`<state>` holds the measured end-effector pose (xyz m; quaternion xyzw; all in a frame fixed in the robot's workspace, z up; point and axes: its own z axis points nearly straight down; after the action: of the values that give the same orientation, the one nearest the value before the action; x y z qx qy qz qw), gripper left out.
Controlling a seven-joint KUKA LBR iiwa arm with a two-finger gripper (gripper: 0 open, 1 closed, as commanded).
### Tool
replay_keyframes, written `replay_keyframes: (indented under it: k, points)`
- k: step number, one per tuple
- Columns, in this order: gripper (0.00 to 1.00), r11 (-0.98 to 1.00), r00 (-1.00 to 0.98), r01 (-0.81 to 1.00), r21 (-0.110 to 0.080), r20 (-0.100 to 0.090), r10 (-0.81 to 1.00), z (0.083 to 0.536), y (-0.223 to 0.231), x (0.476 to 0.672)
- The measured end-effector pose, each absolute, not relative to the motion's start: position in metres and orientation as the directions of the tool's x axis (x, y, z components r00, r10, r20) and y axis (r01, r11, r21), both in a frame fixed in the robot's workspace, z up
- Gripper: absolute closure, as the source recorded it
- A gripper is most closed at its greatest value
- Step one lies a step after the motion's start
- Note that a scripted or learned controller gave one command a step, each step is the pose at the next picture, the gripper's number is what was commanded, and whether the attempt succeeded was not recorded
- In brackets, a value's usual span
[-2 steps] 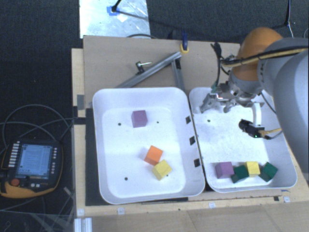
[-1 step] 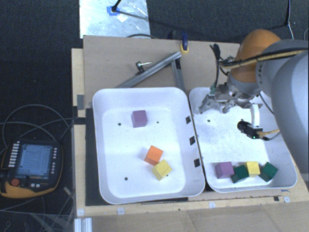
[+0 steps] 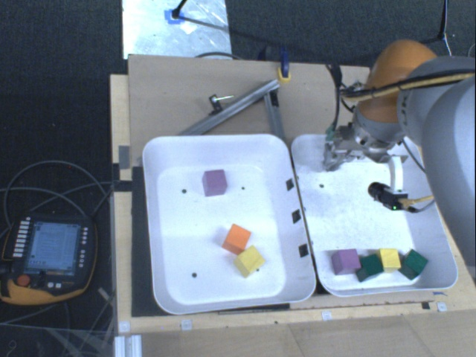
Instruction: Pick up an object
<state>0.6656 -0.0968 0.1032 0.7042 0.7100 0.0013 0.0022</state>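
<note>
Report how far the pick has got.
Done: nothing looks lifted. The purple cube, orange cube and yellow cube lie in the left bin; four blocks sit along the right bin's near wall. In hand: the tool is over that bin's far end, nothing visibly between its fingers. Left: the whole grasp.

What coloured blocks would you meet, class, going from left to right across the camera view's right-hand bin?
Purple block → dark green block → yellow block → green block, all in a row along the near wall of the right bin.
</note>
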Motion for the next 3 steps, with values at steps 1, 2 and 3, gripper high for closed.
replay_keyframes:
  k: [1, 2, 3]
  points:
    - [1.0, 0.006, -0.006, 1.0, 0.008, 0.0, 1.0, 0.156, -0.088, 0.662]
    - [1.0, 0.006, -0.006, 1.0, 0.008, 0.0, 1.0, 0.203, -0.083, 0.668]
    - [1.0, 0.005, -0.005, 1.0, 0.005, 0.0, 1.0, 0.225, -0.083, 0.669]
